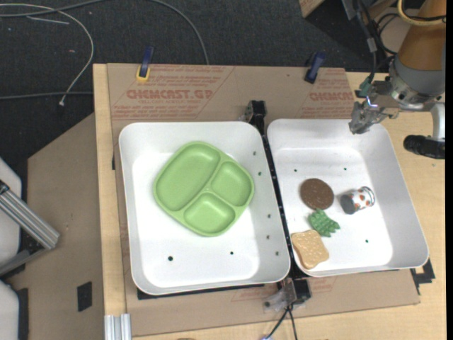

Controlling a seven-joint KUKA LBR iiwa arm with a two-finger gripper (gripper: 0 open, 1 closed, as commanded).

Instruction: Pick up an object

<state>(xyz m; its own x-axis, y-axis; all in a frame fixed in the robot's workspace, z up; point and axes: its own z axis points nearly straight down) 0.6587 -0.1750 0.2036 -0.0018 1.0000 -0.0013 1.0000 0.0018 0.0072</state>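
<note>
Though the arm (422, 44) is cut off at the top right corner, its gripper (362, 122) hangs over the far rim of the right bin (396, 190) — whether it is released or clenched, I cannot tell. Within that bin lie a brown disc (316, 193), a small grey-and-white object (357, 200) too blurred to name, a green piece (323, 223) and a tan toast slice (310, 248) — all well nearer than the gripper.

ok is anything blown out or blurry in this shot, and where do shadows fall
Camera view: the white bins are bright but keep their edges; the green plate casts a soft shadow at its lower edge; the gripper is slightly soft and small; the toast and brown disc look sharp.
</note>
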